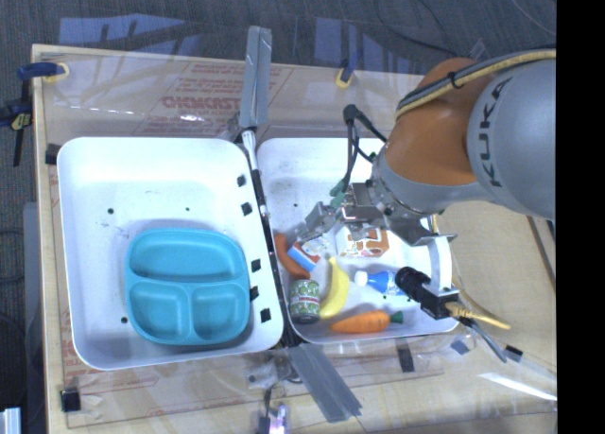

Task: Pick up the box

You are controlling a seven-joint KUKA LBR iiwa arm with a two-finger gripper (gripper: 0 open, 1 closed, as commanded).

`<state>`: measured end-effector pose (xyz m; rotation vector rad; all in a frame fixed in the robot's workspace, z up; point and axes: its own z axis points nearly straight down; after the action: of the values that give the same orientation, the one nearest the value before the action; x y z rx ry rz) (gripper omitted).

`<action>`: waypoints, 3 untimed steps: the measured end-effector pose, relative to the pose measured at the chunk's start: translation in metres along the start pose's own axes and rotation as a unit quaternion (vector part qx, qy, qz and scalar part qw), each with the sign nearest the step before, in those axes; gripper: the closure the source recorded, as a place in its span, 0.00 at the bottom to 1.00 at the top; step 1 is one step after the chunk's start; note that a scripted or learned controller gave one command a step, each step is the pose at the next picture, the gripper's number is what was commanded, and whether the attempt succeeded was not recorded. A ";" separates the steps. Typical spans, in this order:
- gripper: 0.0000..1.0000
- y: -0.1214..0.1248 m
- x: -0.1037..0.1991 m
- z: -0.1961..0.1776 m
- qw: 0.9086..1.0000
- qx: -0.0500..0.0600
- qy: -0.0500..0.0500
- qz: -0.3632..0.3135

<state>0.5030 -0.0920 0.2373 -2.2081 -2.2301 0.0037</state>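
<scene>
One small white-and-orange printed carton box lies flat in the right white bin, at the frame's centre right, crowded by a yellow banana, an orange carrot and a small can. It looks light, stiff-sided, slightly crushable; its two long edges seem the best hold. The grey arm leans in from the right, wrist low, its claw just left of the box; I cannot tell how wide it stands.

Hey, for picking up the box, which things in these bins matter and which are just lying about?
Belong to the job:
- box, lying in the right bin
- tool, low in that bin beside the box

Just lying about:
- banana
- carrot
- can
- blue tray in the left bin
</scene>
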 end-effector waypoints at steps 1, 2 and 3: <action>0.00 0.027 -0.017 0.083 1.000 0.001 0.000 -0.018; 0.00 0.026 -0.042 0.146 0.996 0.000 0.000 -0.090; 1.00 0.027 -0.043 0.134 0.996 -0.001 -0.001 -0.092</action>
<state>0.5296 -0.1346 0.1027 -1.9955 -2.4262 0.0021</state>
